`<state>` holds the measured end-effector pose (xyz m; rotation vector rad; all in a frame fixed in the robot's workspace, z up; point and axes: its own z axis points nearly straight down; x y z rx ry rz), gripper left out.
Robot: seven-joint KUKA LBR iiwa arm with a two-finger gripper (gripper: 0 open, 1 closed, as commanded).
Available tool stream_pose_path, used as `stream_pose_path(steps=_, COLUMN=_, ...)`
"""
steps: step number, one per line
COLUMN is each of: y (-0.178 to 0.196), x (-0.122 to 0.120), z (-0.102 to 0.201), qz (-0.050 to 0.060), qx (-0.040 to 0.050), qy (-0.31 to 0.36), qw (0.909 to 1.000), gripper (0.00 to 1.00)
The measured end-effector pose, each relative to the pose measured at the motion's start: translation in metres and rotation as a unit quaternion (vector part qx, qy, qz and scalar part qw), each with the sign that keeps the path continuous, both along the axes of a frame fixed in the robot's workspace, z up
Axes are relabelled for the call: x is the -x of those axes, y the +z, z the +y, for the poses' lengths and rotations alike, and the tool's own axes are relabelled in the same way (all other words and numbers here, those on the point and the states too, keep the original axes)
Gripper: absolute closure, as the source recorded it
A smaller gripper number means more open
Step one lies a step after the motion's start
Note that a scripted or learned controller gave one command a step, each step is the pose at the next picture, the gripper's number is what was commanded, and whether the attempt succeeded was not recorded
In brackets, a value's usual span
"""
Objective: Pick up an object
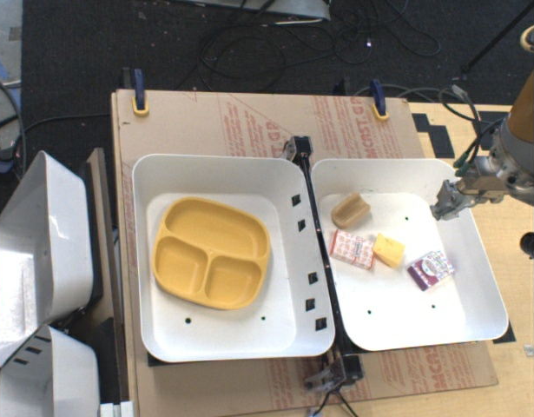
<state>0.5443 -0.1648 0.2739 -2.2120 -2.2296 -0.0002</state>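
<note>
Four items in right bin, gripper at its right rim.
Purple packet nearest below gripper; cheese, red packet, bread farther left. Grip state: can't tell.

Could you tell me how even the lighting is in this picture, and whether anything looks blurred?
In the camera view, light falls evenly on both bins; the yellow tray casts only a soft shadow; the small items in the right bin look sharp; the gripper appears slightly blurred.
</note>
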Motion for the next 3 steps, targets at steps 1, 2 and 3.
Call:
stream_pose_path(steps=1, y=-0.015, x=-0.007, z=0.049, qz=0.000, qx=-0.0004, qy=0.000, qw=1.0000, gripper=1.00)
stream_pose_path(steps=2, y=-0.019, x=0.003, z=0.100, qz=0.001, qx=-0.0004, qy=0.000, qw=1.0000, gripper=1.00)
stream_pose_path(steps=3, y=-0.034, x=0.001, z=0.158, qz=0.001, qx=-0.0005, qy=0.001, qw=1.0000, gripper=1.00)
